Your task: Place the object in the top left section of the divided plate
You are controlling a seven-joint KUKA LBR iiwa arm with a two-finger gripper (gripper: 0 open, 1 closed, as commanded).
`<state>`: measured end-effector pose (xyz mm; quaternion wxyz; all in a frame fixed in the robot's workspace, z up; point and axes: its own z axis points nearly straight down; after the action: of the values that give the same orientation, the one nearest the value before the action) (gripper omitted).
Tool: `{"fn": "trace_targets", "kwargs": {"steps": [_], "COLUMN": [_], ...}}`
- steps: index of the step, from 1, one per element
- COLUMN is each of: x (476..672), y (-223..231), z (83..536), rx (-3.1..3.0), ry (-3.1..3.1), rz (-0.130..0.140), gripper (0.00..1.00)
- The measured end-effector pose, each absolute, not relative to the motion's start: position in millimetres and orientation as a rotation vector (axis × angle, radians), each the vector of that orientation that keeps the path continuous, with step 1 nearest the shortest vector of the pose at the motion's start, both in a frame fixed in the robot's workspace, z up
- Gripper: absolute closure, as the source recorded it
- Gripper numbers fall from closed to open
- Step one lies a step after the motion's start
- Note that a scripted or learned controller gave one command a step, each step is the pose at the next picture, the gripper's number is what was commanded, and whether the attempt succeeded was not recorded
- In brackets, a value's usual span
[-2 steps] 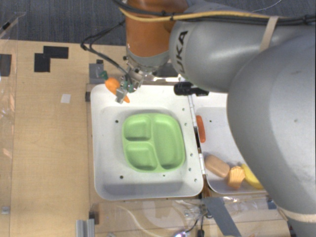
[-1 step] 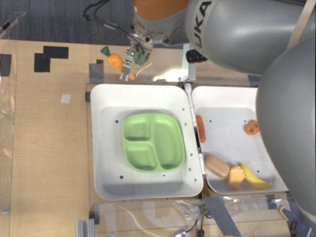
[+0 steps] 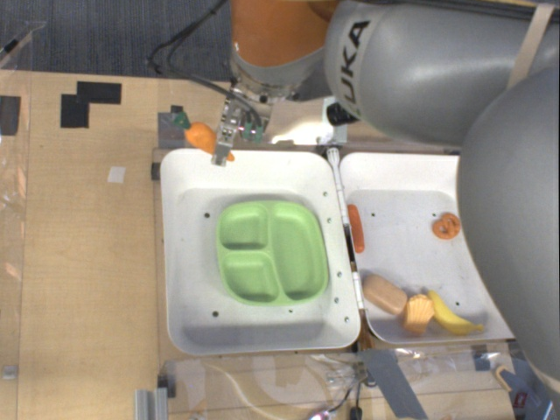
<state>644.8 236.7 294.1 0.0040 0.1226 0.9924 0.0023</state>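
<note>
From the overhead camera view, you see the grey arm with its orange band reaching in at about one o'clock, and its two-finger gripper hangs over the far rim of the left shallow white bin, at roughly eleven o'clock from the light green divided plastic plate lying in that bin. A small orange carrot-like object with a green tip sits just beside the gripper's fingers, at their ten o'clock, apparently outside the bin wall; you cannot tell whether the fingers grip it or merely stand next to it, nor how far apart they are. The main risk, as I judge it, is that the object is not secured: if the arm heads toward the plate's top left section at about four o'clock from it, the object may stay behind or drop on the rim. The right white bin holds a red stick, an orange round piece, a tan block and a yellow banana.
</note>
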Motion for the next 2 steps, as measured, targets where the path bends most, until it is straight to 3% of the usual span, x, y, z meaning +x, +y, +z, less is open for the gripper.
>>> {"fn": "trace_targets", "kwargs": {"steps": [1, 2], "x": [663.2, 665.0], "y": [236.0, 236.8], "z": [245.6, 219.2], "rx": [0.238, 0.182], "ry": [3.125, 3.128], "rz": [0.006, 0.006], "gripper": [1.00, 1.00]}}
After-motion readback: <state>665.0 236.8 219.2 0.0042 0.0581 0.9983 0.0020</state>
